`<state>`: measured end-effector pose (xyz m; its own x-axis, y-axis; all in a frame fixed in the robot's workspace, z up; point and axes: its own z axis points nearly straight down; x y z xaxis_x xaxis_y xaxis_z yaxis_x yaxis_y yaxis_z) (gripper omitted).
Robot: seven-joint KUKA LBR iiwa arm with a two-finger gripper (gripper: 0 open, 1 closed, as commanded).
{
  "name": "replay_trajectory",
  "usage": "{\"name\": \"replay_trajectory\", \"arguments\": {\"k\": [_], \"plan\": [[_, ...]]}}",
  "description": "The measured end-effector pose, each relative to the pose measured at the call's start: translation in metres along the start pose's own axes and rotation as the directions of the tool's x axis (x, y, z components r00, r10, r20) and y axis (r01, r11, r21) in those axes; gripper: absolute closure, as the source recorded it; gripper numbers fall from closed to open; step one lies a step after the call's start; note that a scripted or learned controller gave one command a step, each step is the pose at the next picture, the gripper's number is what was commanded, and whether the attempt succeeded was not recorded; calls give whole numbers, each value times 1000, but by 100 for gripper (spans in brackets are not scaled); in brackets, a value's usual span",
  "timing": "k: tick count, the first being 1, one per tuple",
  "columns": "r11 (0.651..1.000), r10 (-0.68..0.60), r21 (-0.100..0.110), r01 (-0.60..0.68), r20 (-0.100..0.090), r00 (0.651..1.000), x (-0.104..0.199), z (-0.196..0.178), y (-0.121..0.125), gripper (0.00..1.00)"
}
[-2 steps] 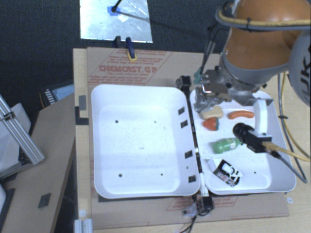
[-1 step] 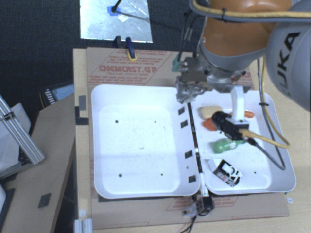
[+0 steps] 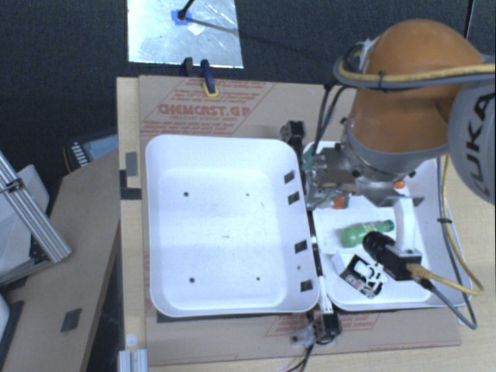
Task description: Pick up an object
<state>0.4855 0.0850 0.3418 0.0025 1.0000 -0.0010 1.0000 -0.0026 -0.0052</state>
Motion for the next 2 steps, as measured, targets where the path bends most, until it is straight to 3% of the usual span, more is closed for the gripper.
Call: {"name": "replay_trajectory", "arguments": {"k": [1,2], "plan": [[1000,2,-13,-2,0,1000,-67,-61,2,100],[1000,-13,-10,13,-3,1000,7,-84,1,100]]}}
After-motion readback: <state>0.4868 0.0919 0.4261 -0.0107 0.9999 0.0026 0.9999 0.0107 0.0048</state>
